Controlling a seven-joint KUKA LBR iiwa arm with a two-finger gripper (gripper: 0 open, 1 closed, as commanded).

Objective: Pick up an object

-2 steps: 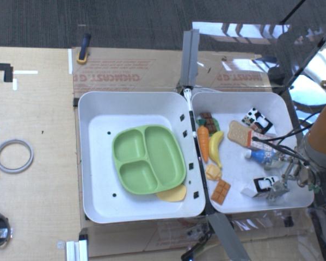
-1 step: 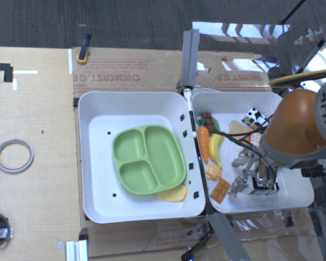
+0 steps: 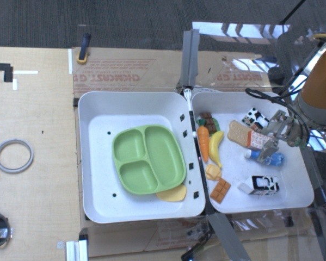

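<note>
At the near edge of the right bin a black-and-white carton lies on its side, and a waffle-patterned orange piece sits toward the bin's near left corner, with a small yellow cube just beyond it. In the left bin a green divided plate fills the middle, a flat yellow piece showing from under its near rim. Farther in, against the right bin's left wall, an orange carrot and a yellow banana lie side by side, a dark brown item past them. The gripper reaches in from the right over a red-and-white packet and a blue object; whether its fingers are parted or closed on anything cannot be told. Crowded against it are a tan slice and, beyond, a black-and-white spotted toy. On the bench at left lies a grey ring
</note>
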